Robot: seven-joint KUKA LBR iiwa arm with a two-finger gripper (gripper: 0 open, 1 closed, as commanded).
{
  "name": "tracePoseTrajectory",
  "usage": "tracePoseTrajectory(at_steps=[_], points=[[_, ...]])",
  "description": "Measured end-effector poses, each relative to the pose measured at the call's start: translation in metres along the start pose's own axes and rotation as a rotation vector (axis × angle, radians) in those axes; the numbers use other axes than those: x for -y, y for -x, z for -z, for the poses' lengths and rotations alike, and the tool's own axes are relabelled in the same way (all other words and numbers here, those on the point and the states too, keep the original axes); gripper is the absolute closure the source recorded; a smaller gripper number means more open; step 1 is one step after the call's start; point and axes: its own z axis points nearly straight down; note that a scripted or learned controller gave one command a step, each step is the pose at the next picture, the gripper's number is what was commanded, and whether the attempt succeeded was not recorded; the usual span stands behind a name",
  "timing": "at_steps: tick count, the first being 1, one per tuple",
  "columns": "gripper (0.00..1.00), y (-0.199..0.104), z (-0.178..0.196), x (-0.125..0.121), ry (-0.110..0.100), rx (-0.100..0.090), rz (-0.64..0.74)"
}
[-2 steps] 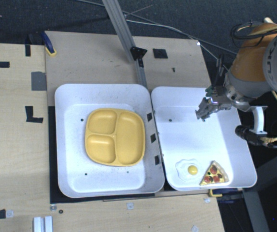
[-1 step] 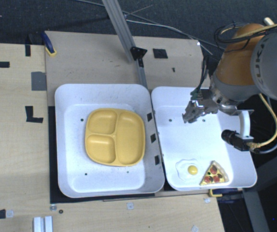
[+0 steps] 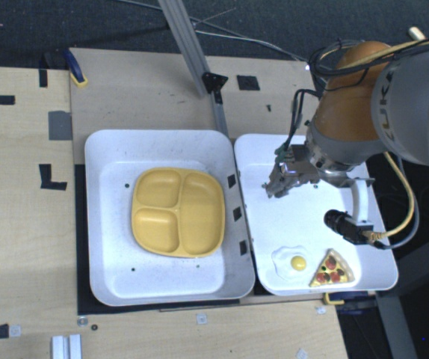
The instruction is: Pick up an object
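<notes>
Reaching in from the right, the grey arm with its orange band [image 3: 349, 88] holds the pincer [image 3: 274, 188] over the right bin [image 3: 315, 208], near this bin's left wall and in its upper half. I cannot tell the state of the pincer. No object is seen in it. The toy fried egg [image 3: 291, 262] and the toy pizza slice [image 3: 332, 268] lie side by side at the bottom edge of the right bin, well apart from the pincer, the pizza slice closer to the bottom right corner. The left bin [image 3: 162, 144] carries a yellow divided plate [image 3: 178, 212] in its middle.
</notes>
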Motion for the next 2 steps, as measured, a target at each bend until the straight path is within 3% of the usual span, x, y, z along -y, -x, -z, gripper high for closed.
tracePoseTrajectory(at_steps=[1,2], points=[[1.0,-0.052,-0.005,0.027,-0.002,0.001,0.0],[1.0,-0.103,-0.015,0.039,-0.002,0.001,0.0]])
